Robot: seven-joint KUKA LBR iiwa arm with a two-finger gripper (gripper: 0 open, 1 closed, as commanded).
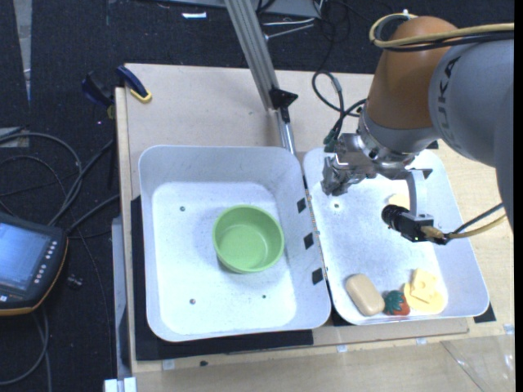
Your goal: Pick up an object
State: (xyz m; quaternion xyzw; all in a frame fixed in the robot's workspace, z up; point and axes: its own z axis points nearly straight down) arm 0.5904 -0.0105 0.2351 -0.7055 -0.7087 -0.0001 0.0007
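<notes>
A green bowl sits upright in the middle of the left bin. In the right bin, near its front edge, lie a tan oblong piece, a small red and green item and a yellow piece. My gripper hangs over the far left corner of the right bin, well away from those three items. Nothing shows between its fingers.
A metal pole slants across the bench behind the bins. A blue and yellow tool lies at the bench's far left corner. A black cable unit hangs from the wrist over the right bin. A tablet rests off the bench at left.
</notes>
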